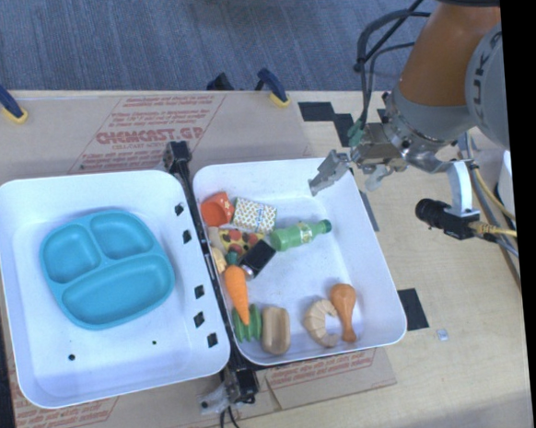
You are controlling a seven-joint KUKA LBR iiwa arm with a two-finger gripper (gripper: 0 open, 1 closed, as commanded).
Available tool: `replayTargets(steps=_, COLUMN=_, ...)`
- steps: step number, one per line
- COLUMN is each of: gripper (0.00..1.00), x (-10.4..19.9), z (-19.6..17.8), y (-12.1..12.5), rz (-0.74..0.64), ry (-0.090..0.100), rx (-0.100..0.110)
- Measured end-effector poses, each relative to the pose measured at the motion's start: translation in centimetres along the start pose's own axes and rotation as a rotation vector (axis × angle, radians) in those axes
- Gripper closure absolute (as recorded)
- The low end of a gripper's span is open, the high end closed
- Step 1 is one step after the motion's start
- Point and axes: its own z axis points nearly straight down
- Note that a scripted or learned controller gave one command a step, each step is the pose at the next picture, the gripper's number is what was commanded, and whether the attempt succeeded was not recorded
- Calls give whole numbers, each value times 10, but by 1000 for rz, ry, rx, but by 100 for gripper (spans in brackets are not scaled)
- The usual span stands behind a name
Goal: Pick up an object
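Fingers [325, 176] spread apart, nothing between them, gripper [346, 167] hovering over upper right rim of the right bin [368, 247]. Just below-left of fingers: green bottle [299, 235] lying on its side. Further left: patterned block [253, 215], orange-red piece [216, 209], black block [257, 256]. Lower down, well away: carrot [238, 294], bread roll [275, 329], croissant [320, 322], drumstick [346, 308]. Far left: left bin [40, 365] with blue divided plate [106, 265].
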Motion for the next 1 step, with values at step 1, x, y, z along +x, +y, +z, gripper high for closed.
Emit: replayTargets(steps=1, gripper=0, x=31, z=197, y=4, rz=94, ry=-2, rx=-1)
